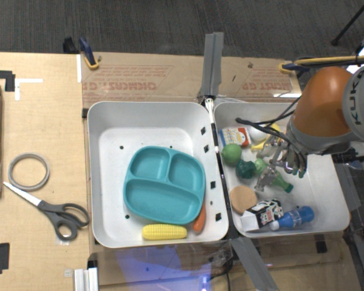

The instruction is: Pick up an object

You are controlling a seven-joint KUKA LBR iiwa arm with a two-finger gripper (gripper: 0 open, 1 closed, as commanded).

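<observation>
You see the gripper [268, 176] low inside the right bin [327, 223], poised over the cluster of items there. Whether it is released or clenched cannot be told from this slant, and nothing can be confirmed as held.

Judge the step as the approach to a grasp: the arm is lowered into the bin, but no lift has begun. The next move calls for settling on one item and then raising clear of the neighbours.

The likeliest target is the dark green object [247, 168], which lies just beside the gripper on its left. A lighter green ball [231, 154] sits a little further left, near the bin's dividing wall. A tan round piece [242, 199] lies just below the gripper. A small carton [264, 214] and a blue bottle [292, 217] rest against the near wall.

The items crowd closely, so expect contact with a neighbour.

In the left bin [103, 162] lie a teal divided plate [165, 185], a corn cob [164, 231] and a carrot [199, 220]. Scissors [51, 211] and a tape roll [28, 170] rest on the table [42, 114].
</observation>
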